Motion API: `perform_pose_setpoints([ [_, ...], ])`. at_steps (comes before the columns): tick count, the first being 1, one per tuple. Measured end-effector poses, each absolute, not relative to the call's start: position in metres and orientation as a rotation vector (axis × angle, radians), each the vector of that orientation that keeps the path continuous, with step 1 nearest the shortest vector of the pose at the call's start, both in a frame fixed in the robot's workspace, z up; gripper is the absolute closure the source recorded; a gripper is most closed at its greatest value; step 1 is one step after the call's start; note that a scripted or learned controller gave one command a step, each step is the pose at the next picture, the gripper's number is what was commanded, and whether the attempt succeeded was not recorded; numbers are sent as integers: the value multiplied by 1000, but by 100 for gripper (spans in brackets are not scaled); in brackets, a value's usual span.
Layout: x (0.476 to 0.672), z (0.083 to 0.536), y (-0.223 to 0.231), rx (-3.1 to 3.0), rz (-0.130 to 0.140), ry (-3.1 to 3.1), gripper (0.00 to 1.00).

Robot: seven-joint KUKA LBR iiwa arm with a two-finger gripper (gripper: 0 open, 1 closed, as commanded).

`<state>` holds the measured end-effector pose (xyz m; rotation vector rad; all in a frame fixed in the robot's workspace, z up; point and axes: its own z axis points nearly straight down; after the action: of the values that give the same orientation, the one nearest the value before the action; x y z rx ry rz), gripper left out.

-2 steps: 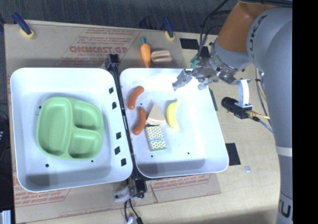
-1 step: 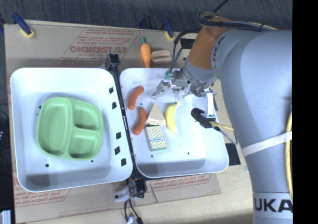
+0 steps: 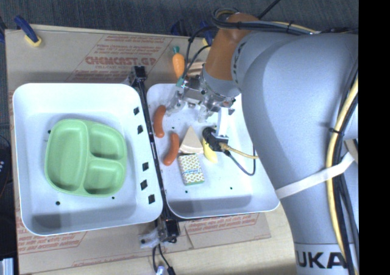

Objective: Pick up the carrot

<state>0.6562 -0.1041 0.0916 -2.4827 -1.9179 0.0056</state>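
I see the small orange carrot with a green top lying on the brown cardboard bench, just beyond the far rim of the right white bin, likely beyond easy reach from inside it. My grey arm with its orange band reaches in from the right, bent steeply down, its gripper low over the far end of that bin, near the carrot but apart from it. I cannot tell how the gripper is set. Two reddish sausages lie nearby. The left white bin holds a green divided plate.
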Motion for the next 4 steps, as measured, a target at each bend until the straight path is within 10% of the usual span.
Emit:
perform_pose_setpoints([
  [1, 657, 193, -59, -2600, 2, -1759, 0],
  [3, 656, 91, -120, -2816, 9, -1378, 0],
  [4, 654, 181, -153, -2783, 3, -1452, 0],
])
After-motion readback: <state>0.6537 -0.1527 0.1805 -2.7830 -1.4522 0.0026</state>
